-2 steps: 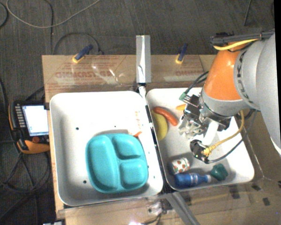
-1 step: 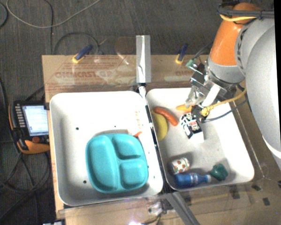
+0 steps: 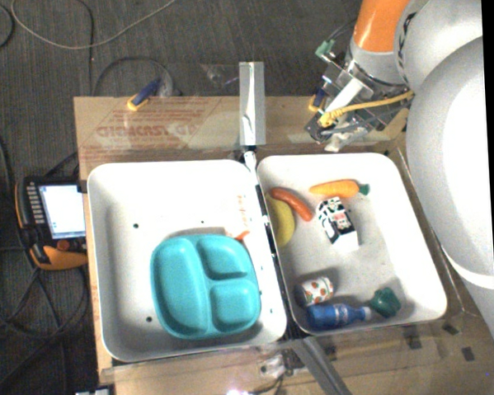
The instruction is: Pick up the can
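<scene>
From the camera above the bench, the gripper hangs over the bench's far edge, outside both bins, just beyond the far rim of the right bin; whether it is wide or narrow cannot be told from here, as its tip is a tangle of metal and yellow cable; nothing is seen held in it. The arm, with its orange band, rises from it toward the upper right.

The can, small and white with red marks, lies on its side in the right bin, well apart from the gripper, toward the near end of the bin and slightly left of the gripper. Just past the can, nearer the camera, lies a blue bottle, with a dark green thing beside its neck. Closer to the gripper, in the bin's far half, lie a carrot, a black-and-white carton, a red-orange sausage-shaped thing and a yellow fruit.

Far to the gripper's left, the left bin holds a turquoise divided plate.
</scene>
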You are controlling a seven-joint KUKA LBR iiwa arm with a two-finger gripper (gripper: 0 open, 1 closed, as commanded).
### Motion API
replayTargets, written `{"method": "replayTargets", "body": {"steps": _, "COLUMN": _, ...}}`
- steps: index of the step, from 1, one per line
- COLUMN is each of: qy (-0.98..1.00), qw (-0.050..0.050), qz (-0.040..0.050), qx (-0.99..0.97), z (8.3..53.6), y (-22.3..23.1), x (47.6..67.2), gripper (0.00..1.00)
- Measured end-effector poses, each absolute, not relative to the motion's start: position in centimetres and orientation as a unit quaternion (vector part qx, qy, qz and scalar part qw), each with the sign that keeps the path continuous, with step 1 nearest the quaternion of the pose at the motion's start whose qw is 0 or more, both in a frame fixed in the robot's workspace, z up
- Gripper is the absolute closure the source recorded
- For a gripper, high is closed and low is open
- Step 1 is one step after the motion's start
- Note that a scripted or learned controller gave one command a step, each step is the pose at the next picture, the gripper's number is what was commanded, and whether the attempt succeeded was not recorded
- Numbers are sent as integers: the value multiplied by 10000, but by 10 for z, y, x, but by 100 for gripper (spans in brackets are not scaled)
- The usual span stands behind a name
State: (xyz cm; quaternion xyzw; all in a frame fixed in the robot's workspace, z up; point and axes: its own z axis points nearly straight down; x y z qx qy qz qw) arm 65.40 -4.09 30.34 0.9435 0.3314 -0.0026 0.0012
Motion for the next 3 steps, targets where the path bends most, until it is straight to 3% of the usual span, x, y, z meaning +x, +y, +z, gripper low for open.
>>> {"method": "replayTargets", "body": {"steps": 1, "qy": 2854, "qw": -13, "qz": -39, "qx": 9584, "z": 191, "y": -16, "x": 571, "gripper": 100}}
{"method": "replayTargets", "body": {"steps": 2, "qy": 2933, "qw": 8, "qz": -27, "qx": 9560, "z": 216, "y": 17, "x": 631, "gripper": 100}}
{"method": "replayTargets", "body": {"steps": 3, "qy": 2948, "qw": -5, "qz": -36, "qx": 9556, "z": 205, "y": 23, "x": 538, "gripper": 100}}
